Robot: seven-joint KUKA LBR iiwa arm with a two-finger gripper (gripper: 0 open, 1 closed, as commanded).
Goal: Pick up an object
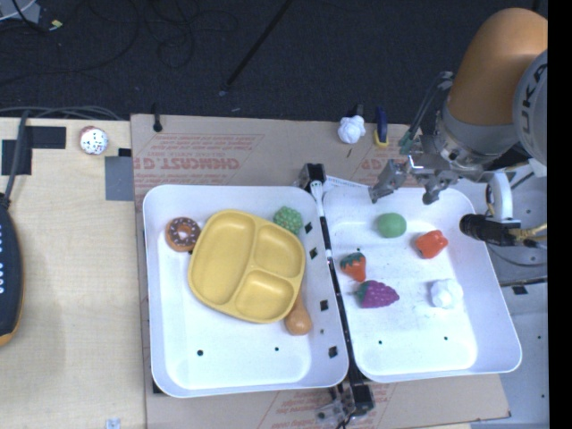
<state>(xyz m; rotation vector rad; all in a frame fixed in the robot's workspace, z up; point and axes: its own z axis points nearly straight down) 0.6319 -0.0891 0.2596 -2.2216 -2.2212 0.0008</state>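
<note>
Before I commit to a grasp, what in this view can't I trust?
- End effector: too small and dark to make out its state.
- Green toy: partly hidden behind the yellow plate.
- Orange toy: tucked under the plate's edge.
- White lump: blends into the right bin.

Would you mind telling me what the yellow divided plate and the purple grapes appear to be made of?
The yellow divided plate looks like moulded plastic: uniform colour, smooth compartments, soft sheen. The purple grapes seem to be toy plastic or rubber, with flat, even colour; the view leaves that open.
</note>
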